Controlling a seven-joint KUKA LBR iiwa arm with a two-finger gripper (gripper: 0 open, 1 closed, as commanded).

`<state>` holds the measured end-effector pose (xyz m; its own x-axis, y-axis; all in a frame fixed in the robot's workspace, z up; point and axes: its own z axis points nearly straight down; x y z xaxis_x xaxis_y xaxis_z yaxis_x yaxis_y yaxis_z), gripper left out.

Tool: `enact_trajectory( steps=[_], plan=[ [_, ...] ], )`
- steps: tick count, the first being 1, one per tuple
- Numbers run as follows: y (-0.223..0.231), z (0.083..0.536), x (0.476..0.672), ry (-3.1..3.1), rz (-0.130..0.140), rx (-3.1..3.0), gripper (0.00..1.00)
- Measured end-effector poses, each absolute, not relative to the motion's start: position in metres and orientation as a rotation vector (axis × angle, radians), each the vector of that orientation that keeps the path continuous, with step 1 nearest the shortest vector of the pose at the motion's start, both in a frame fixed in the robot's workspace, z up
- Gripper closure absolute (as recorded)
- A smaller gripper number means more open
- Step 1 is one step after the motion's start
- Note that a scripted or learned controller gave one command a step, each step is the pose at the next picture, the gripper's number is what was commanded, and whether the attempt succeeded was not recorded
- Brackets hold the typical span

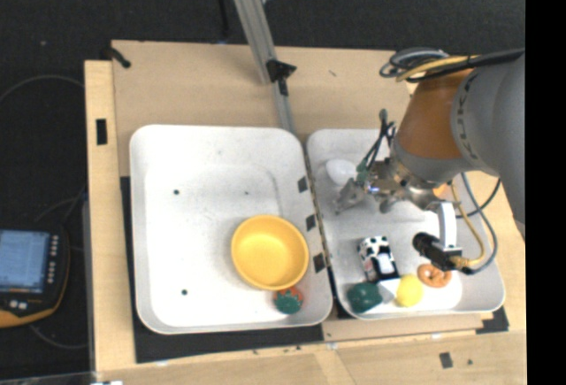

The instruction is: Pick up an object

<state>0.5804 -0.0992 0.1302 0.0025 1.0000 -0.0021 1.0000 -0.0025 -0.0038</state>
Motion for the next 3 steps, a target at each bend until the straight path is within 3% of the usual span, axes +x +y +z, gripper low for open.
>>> enact_trajectory(
  steps=[1, 2, 3],
  plan=[
    [-0.101, 0.099, 0.58, -2.219, 0.006, -2.224, 0.0],
    [-0.101, 0.112, 0.581, -2.215, -0.003, -2.23, 1.0],
    [-0.097, 0.174, 0.579, -2.229, -0.008, -2.221, 1.0]
  ],
)
